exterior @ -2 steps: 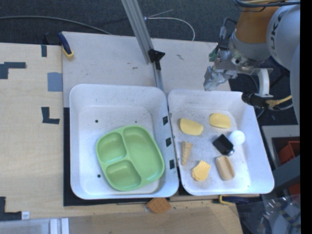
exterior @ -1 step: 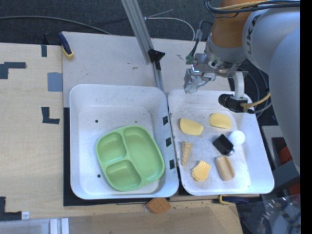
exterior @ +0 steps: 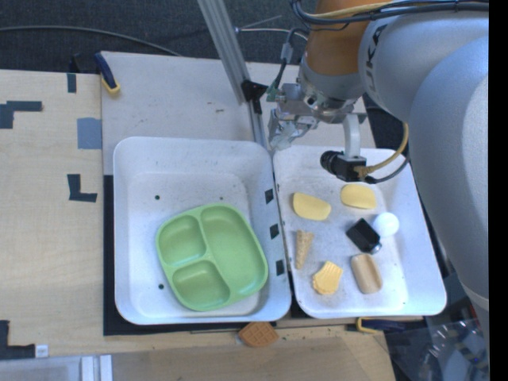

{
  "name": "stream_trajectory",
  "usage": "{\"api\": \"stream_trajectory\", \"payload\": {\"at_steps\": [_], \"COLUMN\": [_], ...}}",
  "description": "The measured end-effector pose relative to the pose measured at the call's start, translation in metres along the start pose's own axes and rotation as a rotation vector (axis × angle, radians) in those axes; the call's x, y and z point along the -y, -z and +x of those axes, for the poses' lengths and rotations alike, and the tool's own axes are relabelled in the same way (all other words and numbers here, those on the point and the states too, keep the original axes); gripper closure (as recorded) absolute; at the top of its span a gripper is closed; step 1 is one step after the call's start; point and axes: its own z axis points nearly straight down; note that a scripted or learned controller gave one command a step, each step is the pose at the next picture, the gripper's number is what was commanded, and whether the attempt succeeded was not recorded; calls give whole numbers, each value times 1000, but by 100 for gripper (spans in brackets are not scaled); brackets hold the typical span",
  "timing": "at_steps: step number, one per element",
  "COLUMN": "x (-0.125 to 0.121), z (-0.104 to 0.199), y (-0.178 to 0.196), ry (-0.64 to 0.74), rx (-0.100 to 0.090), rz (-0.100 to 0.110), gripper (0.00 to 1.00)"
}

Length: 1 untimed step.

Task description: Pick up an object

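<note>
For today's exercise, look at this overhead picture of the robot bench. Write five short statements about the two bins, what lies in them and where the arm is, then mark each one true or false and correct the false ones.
1. The green divided plate lies in the left bin. True.
2. The right bin holds the black block with a white ball right beside it. True.
3. The gripper is down among the food items at the front of the right bin. False: it is at the far edge, near where the two bins meet.
4. The waffle cone lies in the green divided plate. False: it lies in the right bin.
5. A brown cookie lies in front of both bins. True.
</note>
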Motion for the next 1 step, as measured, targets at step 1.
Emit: {"api": "stream_trajectory", "payload": {"at_steps": [1], "x": [-4], "z": [51], "y": [2], "ry": [-1], "rx": [1], "rz": [0], "gripper": [100]}}
